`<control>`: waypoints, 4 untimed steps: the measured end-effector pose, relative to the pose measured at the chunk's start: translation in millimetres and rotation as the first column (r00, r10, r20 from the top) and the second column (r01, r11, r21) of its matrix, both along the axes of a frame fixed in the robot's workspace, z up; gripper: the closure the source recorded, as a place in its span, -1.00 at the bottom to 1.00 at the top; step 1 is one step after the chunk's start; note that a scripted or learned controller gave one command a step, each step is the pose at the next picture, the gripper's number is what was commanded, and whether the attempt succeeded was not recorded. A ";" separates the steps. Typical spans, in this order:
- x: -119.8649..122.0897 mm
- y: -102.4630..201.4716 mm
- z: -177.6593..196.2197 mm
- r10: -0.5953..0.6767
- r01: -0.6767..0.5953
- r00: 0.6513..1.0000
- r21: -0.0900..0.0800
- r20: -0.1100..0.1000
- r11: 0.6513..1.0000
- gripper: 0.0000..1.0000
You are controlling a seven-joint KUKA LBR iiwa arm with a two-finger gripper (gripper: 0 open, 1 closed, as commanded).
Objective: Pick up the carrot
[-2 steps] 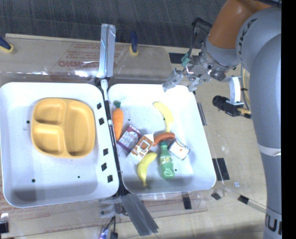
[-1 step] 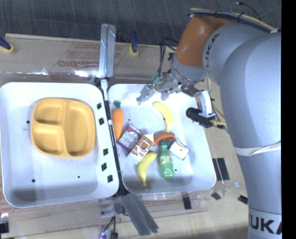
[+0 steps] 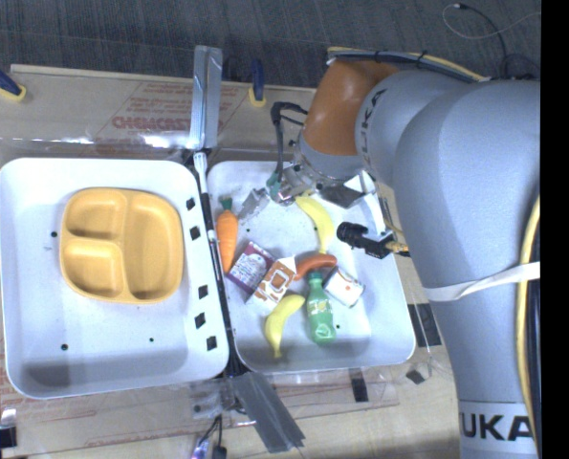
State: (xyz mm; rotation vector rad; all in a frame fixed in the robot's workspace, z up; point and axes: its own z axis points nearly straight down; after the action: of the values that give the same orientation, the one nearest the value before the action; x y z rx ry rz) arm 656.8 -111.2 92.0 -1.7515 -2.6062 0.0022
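Orange carrot (image 3: 227, 238) lying against left wall of right bin (image 3: 391, 338), centre frame, leafy end up. I'm seeing gripper (image 3: 257, 202) hovering just upper right of it, probably lining up descent. Fingers: can't tell, too small.

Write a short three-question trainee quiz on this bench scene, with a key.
1. True or false: the carrot lies in the same bin as the yellow divided tray.
2. Which lies right of the carrot in the camera view? A) purple packet B) yellow divided tray C) blue cup
3. Fill in: the green bottle lies between a banana and the bin's ____ wall.

Key: 1 false, the carrot is in the right bin by the divider; 2 A; 3 right.
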 end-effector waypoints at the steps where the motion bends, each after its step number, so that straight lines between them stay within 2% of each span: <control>1: 0.7 0.2 10.9 0.004 -0.004 1.000 -0.001 0.001 1.000 1.00; 4: 2.4 0.5 42.6 0.015 -0.015 1.000 -0.003 0.004 1.000 1.00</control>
State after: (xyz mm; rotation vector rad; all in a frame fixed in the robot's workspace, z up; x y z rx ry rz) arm 659.2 -110.7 134.7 -1.7345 -2.6233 0.0031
